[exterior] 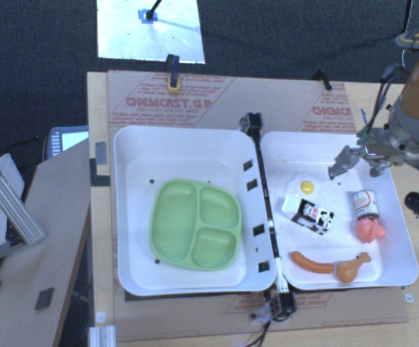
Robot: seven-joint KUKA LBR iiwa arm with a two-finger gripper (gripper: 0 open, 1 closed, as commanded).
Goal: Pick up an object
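Hovered above the far part of the shallow white right-hand bin (406, 260), the grey two-finger gripper (360, 160); fingers spread apart, nothing between them. Lay below, loose and well apart, presumably scattered so any one could be taken singly: a white fried-egg toy with yellow yolk (303, 189), a black-and-white printed small box (315, 217), a small cylindrical jar with an orange label (365, 204) touching a pink lumpy toy (370, 230), an orange toy sausage (312, 262), a tan toy drumstick (352, 267). Rested alone in the white left-hand bin (134, 157), a pale green three-compartment plastic tray (194, 224). Read, mirrored, on the tan cardboard sheet (217, 96) over the table (97, 114): red letters, seemingly "CHEMCAST GP". Jar and box print too small to read.
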